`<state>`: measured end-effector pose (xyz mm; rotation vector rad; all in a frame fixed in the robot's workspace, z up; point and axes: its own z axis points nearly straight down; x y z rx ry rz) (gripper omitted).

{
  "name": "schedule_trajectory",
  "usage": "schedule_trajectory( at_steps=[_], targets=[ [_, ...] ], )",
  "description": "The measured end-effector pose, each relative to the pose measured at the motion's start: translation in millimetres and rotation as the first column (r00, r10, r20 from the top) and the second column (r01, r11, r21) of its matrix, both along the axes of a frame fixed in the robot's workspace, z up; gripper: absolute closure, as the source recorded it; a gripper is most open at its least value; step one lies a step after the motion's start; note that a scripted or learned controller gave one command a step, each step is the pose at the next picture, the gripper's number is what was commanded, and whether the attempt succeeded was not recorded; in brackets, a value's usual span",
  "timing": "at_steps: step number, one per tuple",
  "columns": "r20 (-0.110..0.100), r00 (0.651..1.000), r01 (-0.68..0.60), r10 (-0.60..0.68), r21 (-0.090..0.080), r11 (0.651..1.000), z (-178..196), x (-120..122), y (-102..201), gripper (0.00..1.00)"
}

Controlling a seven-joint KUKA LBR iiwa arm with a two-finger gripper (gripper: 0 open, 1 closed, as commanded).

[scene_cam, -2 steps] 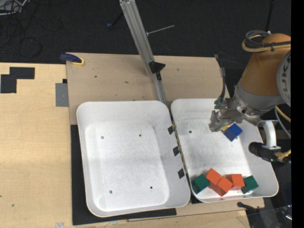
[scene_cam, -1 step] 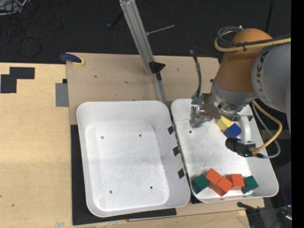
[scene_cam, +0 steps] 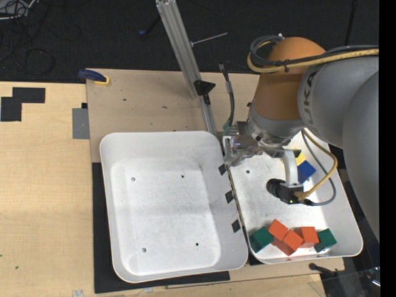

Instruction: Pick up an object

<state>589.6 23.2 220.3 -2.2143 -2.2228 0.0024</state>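
My hand (scene_cam: 237, 148) low at the right bin's (scene_cam: 258, 197) upper-left corner, grip impossible to tell, orange blocks (scene_cam: 288, 240) and green blocks (scene_cam: 261, 238) clustered along that bin's near edge, blue block (scene_cam: 305, 171) towards its right side.

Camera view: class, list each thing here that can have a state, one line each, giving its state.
Claw, low over the right bin's far left corner, apart from the blocks.
Right bin, holding blocks.
Left bin, bare white floor showing.
Orange blocks, lying clustered by the right bin's near edge.
Green blocks, one at each end of that cluster.
Blue block, lying partly hidden by the arm.
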Motion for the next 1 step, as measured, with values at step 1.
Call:
schedule_trajectory(
  at_steps=[1],
  targets=[
    [0.002, 1.0, -0.001, 0.001, 0.0, 1.0, 5.5, 15.3, 58.6, 1.0]
  ],
)
